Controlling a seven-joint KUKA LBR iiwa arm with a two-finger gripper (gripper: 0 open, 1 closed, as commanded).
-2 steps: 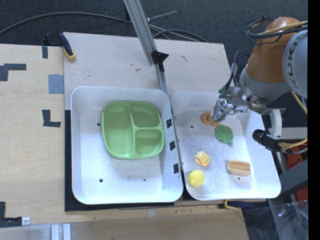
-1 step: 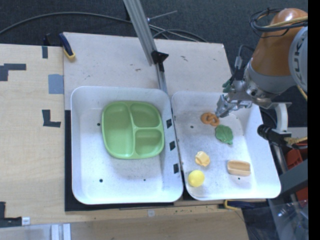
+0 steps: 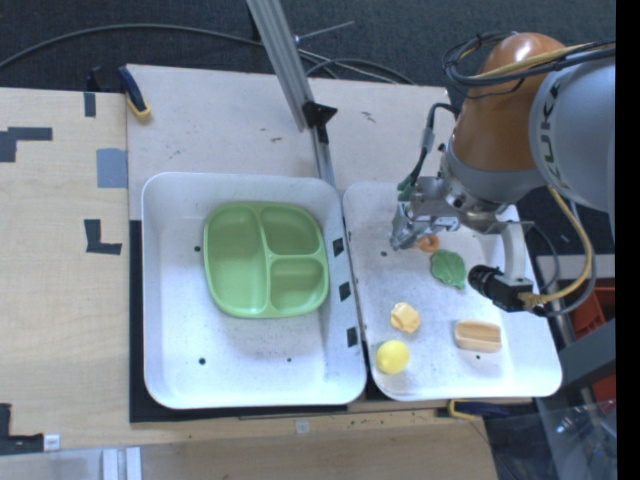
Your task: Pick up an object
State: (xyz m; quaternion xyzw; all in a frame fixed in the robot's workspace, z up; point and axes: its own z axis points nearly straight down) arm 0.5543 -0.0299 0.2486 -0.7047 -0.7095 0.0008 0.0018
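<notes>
Claw [image 3: 410, 230] sits low in my right bin [image 3: 520, 378], just beside a small orange piece [image 3: 428, 241] and green leaf [image 3: 449, 267], seemingly lined up for a grab; whether it's spread or pinching, I can't tell.

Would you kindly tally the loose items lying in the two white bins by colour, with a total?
Green: 2, the divided plate in the left bin and a leafy piece in the right bin.
Yellow: 2, a ball and a crumpled piece.
Tan: 1, a bread-like piece.
Orange: 1, a small piece by the gripper.
Total: 6
</notes>
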